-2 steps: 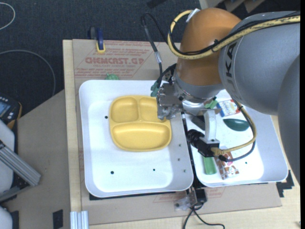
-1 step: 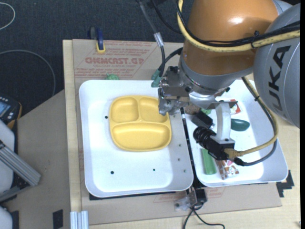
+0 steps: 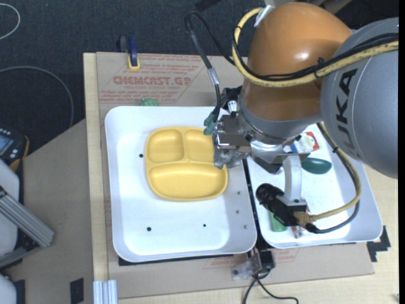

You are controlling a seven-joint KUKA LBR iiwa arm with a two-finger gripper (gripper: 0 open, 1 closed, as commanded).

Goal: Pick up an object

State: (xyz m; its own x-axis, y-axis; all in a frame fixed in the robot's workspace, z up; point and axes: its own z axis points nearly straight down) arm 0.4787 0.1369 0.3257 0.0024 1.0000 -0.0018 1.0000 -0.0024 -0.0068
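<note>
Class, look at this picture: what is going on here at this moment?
A grey and orange robot arm reaches in from the right over two white bins. The left bin holds a yellow divided plate. The right bin holds a teal object, a small red and white item and something green. The arm's wrist sits low over the gap between the bins, beside the plate's right edge. Nothing is visibly held.
</note>
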